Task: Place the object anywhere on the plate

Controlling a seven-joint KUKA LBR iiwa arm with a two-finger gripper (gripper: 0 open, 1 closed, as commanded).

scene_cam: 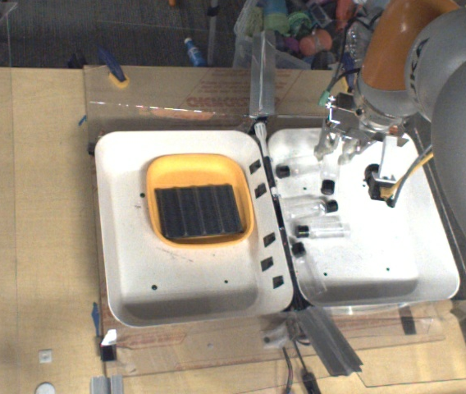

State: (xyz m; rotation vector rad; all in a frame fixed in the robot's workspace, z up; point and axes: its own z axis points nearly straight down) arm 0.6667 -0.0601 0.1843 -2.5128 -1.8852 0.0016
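A yellow plate (161, 173) lies in the left bin (122, 261). On it rests a dark, ridged rectangular object (198, 210), flat and inside the plate's rim. My gripper (335, 150) hangs over the far part of the right bin (397, 269), well to the right of the plate. Its two metal fingers (323, 144) point down and stand apart, with nothing between them. A small clear vial with a black cap (328, 187) stands just below the fingertips, apart from them.
More clear vials with black caps lie in the right bin: one near the divider (283, 171), two in the middle (319, 208) (322, 231). A black part with a yellow cable (378, 180) hangs off the wrist. A crate of colourful toys (303, 11) stands behind the bins.
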